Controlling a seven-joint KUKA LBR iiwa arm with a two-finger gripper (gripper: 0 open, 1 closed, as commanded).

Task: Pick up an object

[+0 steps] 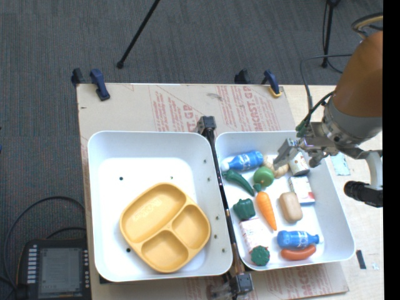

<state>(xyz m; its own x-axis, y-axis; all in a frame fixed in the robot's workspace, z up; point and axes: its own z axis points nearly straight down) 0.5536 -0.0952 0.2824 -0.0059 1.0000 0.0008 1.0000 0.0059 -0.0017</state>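
Saw gripper [289, 160] low over upper part of right bin [340, 227], fingers spread apart, gripping nothing. Nearest candidates: green round fruit [264, 176] just beside, blue bottle [244, 161] near. I judged best move: centre over fruit, descend straight, clench gently, avoid nudging carrot [267, 210]. Yellow tray [165, 227] sat in left bin [106, 144].
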